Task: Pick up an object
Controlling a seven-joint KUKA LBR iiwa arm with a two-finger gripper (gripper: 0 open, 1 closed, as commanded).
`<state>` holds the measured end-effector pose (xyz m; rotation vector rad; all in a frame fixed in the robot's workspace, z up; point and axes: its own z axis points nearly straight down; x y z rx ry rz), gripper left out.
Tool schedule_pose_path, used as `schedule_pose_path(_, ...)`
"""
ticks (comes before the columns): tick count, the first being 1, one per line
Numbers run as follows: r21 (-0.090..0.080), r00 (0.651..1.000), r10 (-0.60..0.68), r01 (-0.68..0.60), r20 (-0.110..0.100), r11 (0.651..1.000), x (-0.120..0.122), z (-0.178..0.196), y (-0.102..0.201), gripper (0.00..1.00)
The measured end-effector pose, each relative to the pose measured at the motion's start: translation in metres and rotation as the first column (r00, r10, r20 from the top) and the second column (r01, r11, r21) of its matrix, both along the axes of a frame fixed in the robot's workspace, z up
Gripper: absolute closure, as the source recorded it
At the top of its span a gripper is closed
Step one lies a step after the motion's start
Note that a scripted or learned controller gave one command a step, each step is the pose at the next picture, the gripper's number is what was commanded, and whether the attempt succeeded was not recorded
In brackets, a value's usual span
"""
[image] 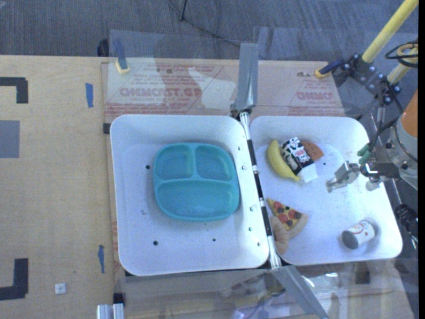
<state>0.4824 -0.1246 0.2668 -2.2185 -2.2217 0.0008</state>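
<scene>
1. Nearest the camera, along the right bin's (319, 258) near edge, lie a pizza slice (287, 218) against the divider and a small cup (358, 234) on its side toward the right corner.
2. Farther back sit a banana (279, 161) and, touching it, a black-and-white carton (297, 157). They crowd together, so either would be awkward to grasp alone.
3. The gripper (345, 176) hangs over bare bin floor, between the carton and the cup, touching neither. Its fingers stand apart, with nothing between them.
4. The left bin (133, 244) bears a teal divided plate (196, 181), flat and centred, well apart from the gripper.
5. Judging by position, no object has been chosen yet. The cup looks the easiest target, being isolated and near the arm's side, though its round body may roll away when pinched.
</scene>
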Motion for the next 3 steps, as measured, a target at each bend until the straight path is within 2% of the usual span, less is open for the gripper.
schedule_pose_path(1, -0.001, 0.999, 0.035, -0.035, 0.002, 0.999, 0.084, -0.081, 0.059, 0.00)
schedule_pose_path(2, -0.002, 0.998, 0.058, -0.058, 0.005, 0.998, 0.135, -0.168, 0.031, 0.00)
schedule_pose_path(3, -0.002, 0.998, 0.054, -0.054, 0.009, 0.999, 0.137, -0.154, 0.029, 1.00)
